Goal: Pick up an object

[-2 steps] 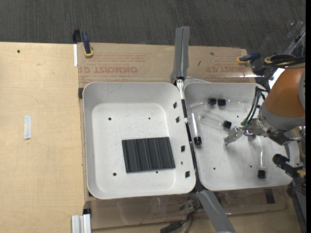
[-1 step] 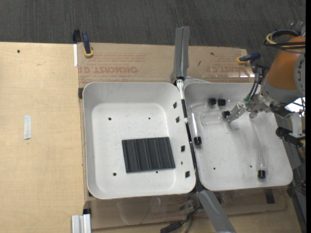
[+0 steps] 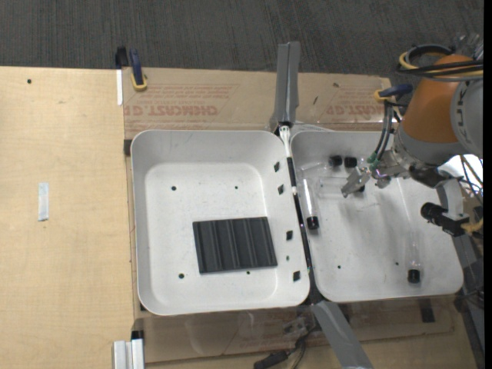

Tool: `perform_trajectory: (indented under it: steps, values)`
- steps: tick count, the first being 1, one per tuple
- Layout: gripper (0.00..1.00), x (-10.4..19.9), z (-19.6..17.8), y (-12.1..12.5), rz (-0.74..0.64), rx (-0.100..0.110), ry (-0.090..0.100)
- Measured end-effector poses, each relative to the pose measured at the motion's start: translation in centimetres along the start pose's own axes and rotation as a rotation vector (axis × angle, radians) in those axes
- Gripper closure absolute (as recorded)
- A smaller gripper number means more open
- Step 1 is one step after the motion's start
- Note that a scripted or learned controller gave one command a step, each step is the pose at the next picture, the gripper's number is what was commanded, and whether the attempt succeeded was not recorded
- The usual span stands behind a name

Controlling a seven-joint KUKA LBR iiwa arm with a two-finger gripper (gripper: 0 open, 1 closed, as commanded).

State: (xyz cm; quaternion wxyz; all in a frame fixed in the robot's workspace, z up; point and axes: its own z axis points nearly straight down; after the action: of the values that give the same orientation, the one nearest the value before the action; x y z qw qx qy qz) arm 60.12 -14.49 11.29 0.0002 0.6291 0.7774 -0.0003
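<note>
Two shallow white bins are seen side by side on a wooden bench, with a grey divider bar rising between them at the far side. In the left bin a dark ribbed rectangular pad lies flat, slightly nearer the front wall than the back. In the right bin several small things are scattered: a clear pen-like tube with a black cap lies along the left wall, two small black pieces sit near the back, and a clear tube with a black end rests near the front right corner. The arm, grey with an orange band, is reached in from the right, and the gripper is held low over the back part of the right bin, near the two black pieces and beside the pen-like tube. Whether the gripper is released or clenched cannot be told, since its tip is small and blurred against the white floor; nothing can be made out within it. A blue-handled clamp is fixed at the bench's far edge.
</note>
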Motion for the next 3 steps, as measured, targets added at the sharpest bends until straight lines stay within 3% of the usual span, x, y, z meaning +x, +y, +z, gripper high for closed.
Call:
perform_trajectory:
  steps: [1,2,3]
  values:
    - [0.00,1.40,2.14,1.82,-0.006,0.000,0.000]
    - [1.00,1.31,1.22,1.79,-0.006,0.001,-0.001]
    - [0.00,1.30,1.23,1.78,-0.006,0.001,-0.001]
